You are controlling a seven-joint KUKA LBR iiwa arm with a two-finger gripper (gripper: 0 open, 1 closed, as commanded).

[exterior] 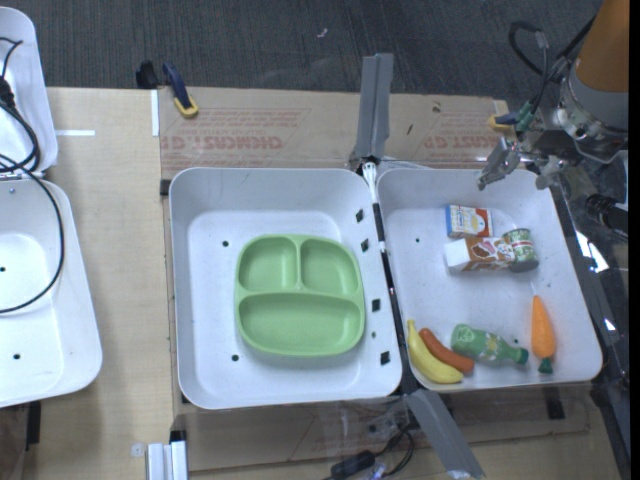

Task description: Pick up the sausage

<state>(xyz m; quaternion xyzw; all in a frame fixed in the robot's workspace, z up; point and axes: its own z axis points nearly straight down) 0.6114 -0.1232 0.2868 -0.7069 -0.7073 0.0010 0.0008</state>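
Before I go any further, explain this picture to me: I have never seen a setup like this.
One camera fixed above a bench looks down at a slant. The grey and orange machine at the upper right is a robot arm; its tool hangs over the far edge of the right bin, with nothing seen between its fingers. The left bin holds a green divided plate. The right bin holds toy food: the sausage it should pick up, lying against a banana, then a green bottle, a carrot, a small carton and a can.
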